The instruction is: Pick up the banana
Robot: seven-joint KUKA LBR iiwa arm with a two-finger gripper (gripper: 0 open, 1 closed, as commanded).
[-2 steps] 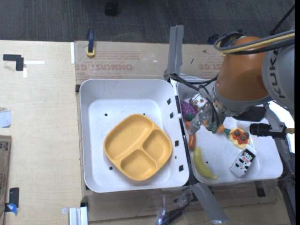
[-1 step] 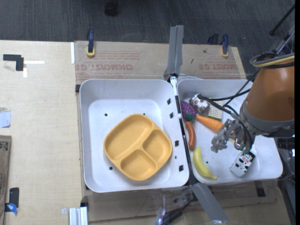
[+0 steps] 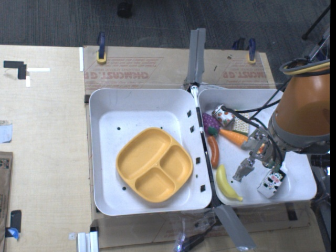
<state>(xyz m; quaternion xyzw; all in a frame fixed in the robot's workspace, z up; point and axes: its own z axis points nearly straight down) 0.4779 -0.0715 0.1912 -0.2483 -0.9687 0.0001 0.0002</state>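
The yellow banana (image 3: pixel 227 184) lies in the right bin (image 3: pixel 300 189), near its front left corner and against the divider side. My gripper (image 3: pixel 256 167) hangs over the bin's middle, just right of the banana and slightly behind it. It is open, nothing sits between its fingers, and its left finger (image 3: pixel 242 170) points down toward the banana's upper end without touching it. The orange-banded arm covers the bin's right part.
The right bin also holds a carrot (image 3: pixel 234 136), a red sausage (image 3: pixel 213 151), purple grapes (image 3: pixel 210 123), a small can (image 3: pixel 223 115) and a cow-patterned carton (image 3: pixel 271 183) under the gripper's right side. A yellow divided plate (image 3: pixel 154 164) fills the left bin (image 3: pixel 97 156).
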